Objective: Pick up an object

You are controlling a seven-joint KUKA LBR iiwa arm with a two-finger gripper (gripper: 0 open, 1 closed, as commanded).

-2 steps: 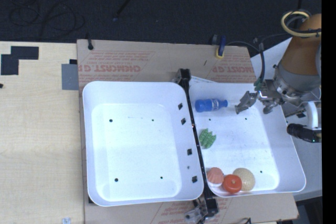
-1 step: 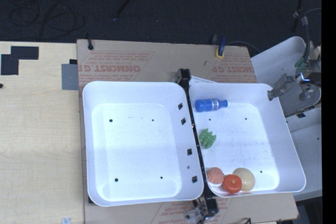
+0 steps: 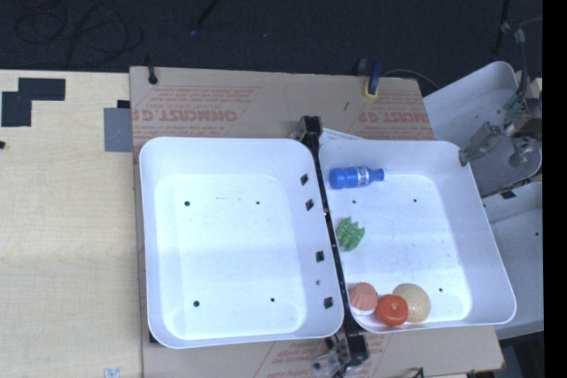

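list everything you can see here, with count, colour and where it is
bottle: 1, blue with a white cap, lying on its side at the far end of the right bin
green item: 1, green, small and leafy-looking, right bin near the divider, mid-length
round items: 3, one pinkish, one red, one tan, clustered touching at the near end of the right bin
bins: 2, white, shallow, side by side on the bench
cardboard sheet: 1, brown with red print, under the bins
bench top: 1, pale wood, left of the bins
robot arm: 1, grey, at the right edge beyond the right bin; gripper detail too unclear to read
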